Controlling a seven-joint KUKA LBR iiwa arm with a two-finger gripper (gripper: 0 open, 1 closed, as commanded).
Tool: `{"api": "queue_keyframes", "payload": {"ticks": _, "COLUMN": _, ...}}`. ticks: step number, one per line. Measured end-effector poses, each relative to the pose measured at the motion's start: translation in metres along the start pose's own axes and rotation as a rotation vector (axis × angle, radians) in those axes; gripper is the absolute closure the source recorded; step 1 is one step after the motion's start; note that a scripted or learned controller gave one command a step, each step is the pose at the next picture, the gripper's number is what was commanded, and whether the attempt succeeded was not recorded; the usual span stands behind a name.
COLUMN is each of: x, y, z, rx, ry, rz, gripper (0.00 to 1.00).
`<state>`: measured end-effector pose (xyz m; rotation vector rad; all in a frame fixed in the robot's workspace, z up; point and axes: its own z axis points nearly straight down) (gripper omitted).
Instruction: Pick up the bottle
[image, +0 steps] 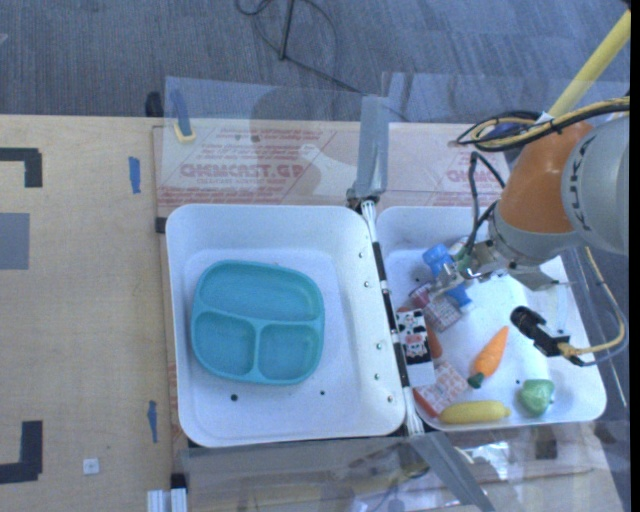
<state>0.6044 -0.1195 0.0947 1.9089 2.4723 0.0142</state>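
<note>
I see the gripper (448, 280) low in the right bin (590, 400), over small items; I cannot tell its state. A carrot (491, 353) lies nearby.

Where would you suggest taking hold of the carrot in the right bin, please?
Across the orange middle of the carrot, coming from straight above. It lies flat at a slant, long and narrow, with bare bin floor along both long sides, so closing across its width looks easiest.

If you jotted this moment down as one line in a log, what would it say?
arm: over right bin | end effector: low among clutter | nearby: carrot, banana | left bin: teal tray
</note>
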Motion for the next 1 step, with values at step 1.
{"api": "queue_keyframes", "payload": {"ticks": 1, "x": 0.0636, "y": 0.0353, "z": -0.1758, "rx": 0.021, "ry": 0.007, "rz": 0.12, "gripper": 1.0}}
